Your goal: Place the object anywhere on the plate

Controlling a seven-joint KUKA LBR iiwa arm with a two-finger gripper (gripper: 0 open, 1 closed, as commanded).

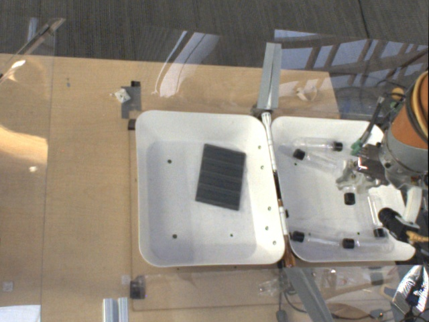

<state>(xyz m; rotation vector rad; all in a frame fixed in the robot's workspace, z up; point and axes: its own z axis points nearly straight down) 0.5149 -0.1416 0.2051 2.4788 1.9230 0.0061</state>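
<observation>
Frankly, my pincer [353,173] sits at the right of the frame over the right bin [315,230], half lost among wrist cables, so I cannot tell its state. Left of it, the dark ridged plate [221,177] lies flat mid-left bin [154,200], long axis running top-to-bottom, tilted slightly.

A robotics lab or test cell. A pale wooden bench [74,200] carries two shallow white plastic bins [151,200] side by side, parted by a grey metal bar [271,79]. Dark grey carpet [201,5] lies beyond, and loose cables [395,230] trail at the right.
</observation>
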